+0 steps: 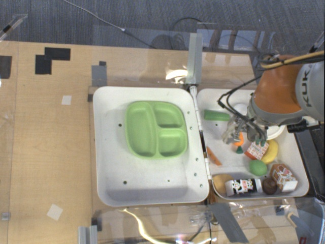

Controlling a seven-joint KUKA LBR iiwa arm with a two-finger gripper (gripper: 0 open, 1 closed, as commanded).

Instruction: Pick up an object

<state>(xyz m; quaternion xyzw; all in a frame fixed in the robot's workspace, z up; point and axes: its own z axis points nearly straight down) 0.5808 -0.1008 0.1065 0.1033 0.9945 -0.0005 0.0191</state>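
Camera view puts the gripper (242, 134) low inside the right bin (299, 187), hanging from the grey arm with its orange band (277, 90). Its metal fingers point down and to the left, and a small orange piece (239, 142) sits right at their tips; whether they are clenched on it or merely touching it cannot be told from this angle. Just beside the fingertips, toward the bench's front, lies a small red-and-white carton (255, 150), with a yellow banana (271, 151) touching its right side and a green lime (257, 168) just below. A green flat bar (217, 116) rests near the bin's left rear. An orange carrot (214, 156) lies by the wall between the bins. Along the front wall rest a dark bottle with a white label (242, 186), a dark round fruit (269, 186) and a brown box (282, 176). In the left bin (109, 182) a green divided plate (155, 128) lies near the middle, well apart from the gripper.
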